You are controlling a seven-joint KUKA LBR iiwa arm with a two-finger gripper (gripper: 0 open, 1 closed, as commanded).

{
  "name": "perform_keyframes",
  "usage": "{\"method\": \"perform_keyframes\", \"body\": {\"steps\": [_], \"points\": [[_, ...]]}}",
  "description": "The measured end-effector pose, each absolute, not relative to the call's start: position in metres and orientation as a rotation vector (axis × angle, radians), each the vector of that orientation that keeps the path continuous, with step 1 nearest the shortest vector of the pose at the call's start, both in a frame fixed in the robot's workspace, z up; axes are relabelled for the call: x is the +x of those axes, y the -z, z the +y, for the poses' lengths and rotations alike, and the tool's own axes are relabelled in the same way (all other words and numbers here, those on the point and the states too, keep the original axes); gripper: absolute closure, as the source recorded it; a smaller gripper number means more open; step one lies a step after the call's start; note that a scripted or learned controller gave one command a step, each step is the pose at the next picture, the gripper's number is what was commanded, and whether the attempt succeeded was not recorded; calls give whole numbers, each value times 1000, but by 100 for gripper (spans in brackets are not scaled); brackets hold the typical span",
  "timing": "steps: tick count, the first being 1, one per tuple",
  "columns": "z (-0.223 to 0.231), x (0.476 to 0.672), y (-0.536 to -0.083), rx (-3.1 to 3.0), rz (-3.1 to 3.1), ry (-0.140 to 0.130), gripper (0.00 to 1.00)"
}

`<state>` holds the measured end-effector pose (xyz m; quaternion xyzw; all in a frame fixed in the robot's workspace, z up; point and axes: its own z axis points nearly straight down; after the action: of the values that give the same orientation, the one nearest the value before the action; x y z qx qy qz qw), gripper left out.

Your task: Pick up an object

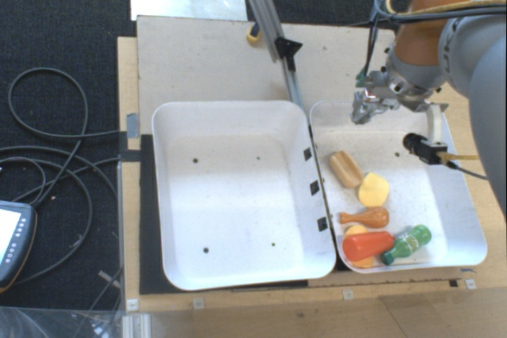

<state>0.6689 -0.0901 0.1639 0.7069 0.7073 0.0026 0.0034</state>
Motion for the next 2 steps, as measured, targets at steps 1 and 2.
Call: {"method": "perform_keyframes", "body": {"steps": [1,2], "points": [[-88,673,-209,2212,2222,-7,100],[-78,675,-266,2209,2225,-9,100]]}}
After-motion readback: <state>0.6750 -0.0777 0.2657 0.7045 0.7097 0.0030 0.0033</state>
